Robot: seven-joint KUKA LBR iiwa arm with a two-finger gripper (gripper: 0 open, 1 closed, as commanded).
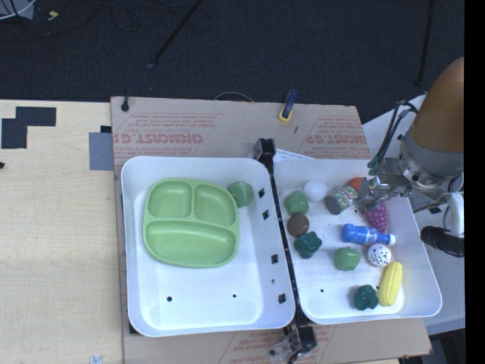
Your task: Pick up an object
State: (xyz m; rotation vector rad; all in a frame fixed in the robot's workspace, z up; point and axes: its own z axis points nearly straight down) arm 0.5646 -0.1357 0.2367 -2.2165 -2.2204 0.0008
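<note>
Overhead, hand (373, 192) above purple grapes (377, 216) in right bin (428, 298).

A robotics lab: cardboard-lined bench (227, 131), loose cables (23, 6), toy-filled bin (424, 294).

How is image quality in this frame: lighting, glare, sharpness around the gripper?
Camera view: lighting is even and soft, with faint shadows under the green tray; the white bins are bright but not blown out; the whole frame is slightly soft, and the gripper is a cluttered blur, its fingers unreadable against the purple toy.
</note>
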